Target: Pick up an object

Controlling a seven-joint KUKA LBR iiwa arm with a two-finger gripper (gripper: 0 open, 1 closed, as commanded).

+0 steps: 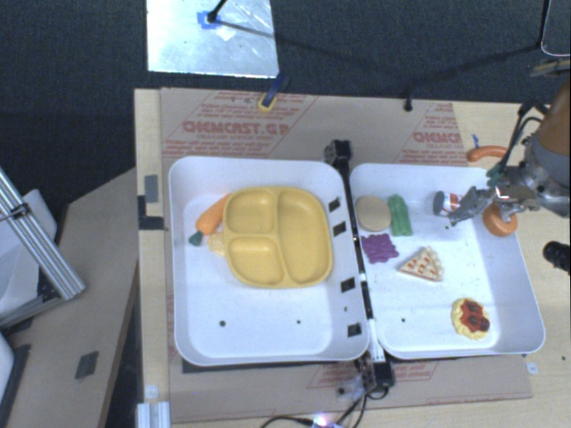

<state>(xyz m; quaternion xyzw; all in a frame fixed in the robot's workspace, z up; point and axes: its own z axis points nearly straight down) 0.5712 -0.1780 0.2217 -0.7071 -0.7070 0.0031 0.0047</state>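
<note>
gripper point(466, 207) hangs over the right bin point(513, 275), just right of the green pickle point(398, 214); can't tell how the fingers are set.

Both white bins, left point(192, 266) and right point(513, 283), look like smooth moulded plastic with a soft sheen; the yellow divided plate point(272, 236) in the left bin reads as matt plastic. The surface point(357, 119) under the bins is pale wood-toned board, matt, overlaid with printed cardboard; a dull silvery metal sheet point(210, 25) lies on dark, rough-textured carpet point(62, 87) beyond it. The toy foods, e.g. the pizza slice point(422, 264) and the green piece point(398, 214), look like plastic with a low-gloss finish.
</note>
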